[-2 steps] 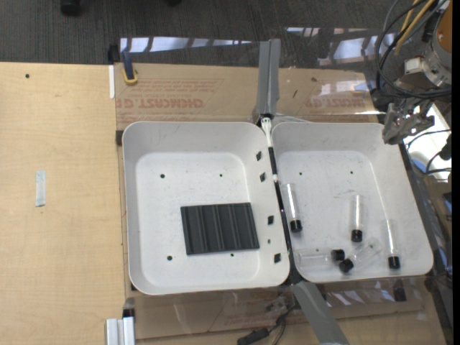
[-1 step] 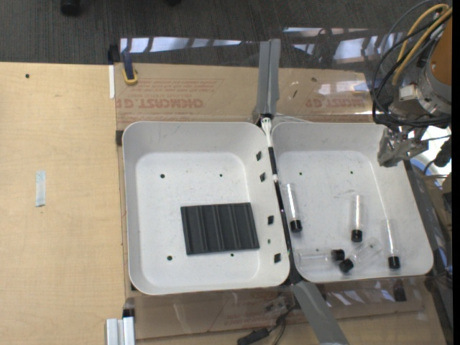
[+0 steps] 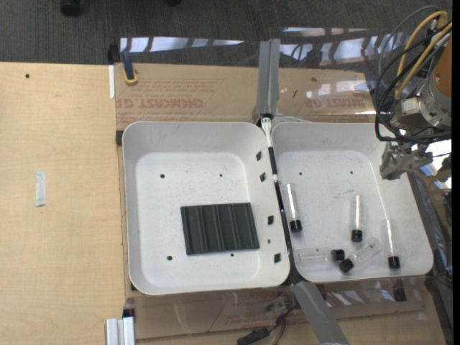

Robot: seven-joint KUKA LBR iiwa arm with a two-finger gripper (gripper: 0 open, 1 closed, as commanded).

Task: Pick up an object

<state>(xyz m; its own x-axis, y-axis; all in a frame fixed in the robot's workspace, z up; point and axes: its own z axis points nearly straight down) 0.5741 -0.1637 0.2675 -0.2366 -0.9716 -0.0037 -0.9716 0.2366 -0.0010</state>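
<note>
Several clear tubes with black caps lie in the right bin (image 3: pixel 323 157). One tube (image 3: pixel 292 205) lies along its left wall, another (image 3: pixel 355 215) near the middle, and a third (image 3: pixel 389 241) toward the right wall. Two more tubes (image 3: pixel 356 256) lie crossed at the front edge. My gripper (image 3: pixel 399 162) hangs above the bin's right rim, up and to the right of the tubes and apart from all of them.
The left bin (image 3: pixel 144 192) holds a black ribbed rack (image 3: pixel 219 228). A grey divider post (image 3: pixel 268 77) stands behind the bins. Cables (image 3: pixel 402 63) loop down over the arm at the upper right. Brown cardboard (image 3: pixel 187 95) lies behind the bins.
</note>
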